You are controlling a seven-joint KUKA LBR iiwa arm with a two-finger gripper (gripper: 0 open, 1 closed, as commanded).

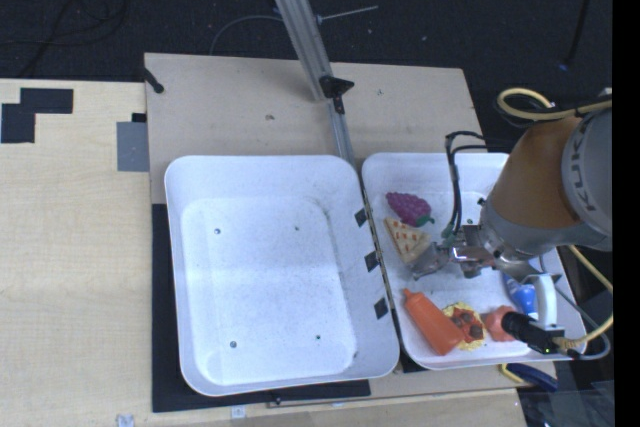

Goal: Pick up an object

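Observation:
My gripper [432,261] is low in the right bin [470,165], reaching in from the right under the grey arm with its orange band [535,180]. Its tip lies just below and right of a pizza slice toy [403,236], close to it or touching it. A purple bunch of grapes [408,207] sits just above the slice. Nearer the front rim lie an orange carrot-like toy [431,321], a yellow and red toy [465,323] and a small orange-red toy [497,323]. A blue object [521,297] shows partly beneath the wrist.
The left bin [200,177] stands beside the right one, with black clips [371,260] along the shared rim. A slanted aluminium bar [305,30] rises behind the bins. Cables [455,175] hang off the wrist over the right bin's far side.

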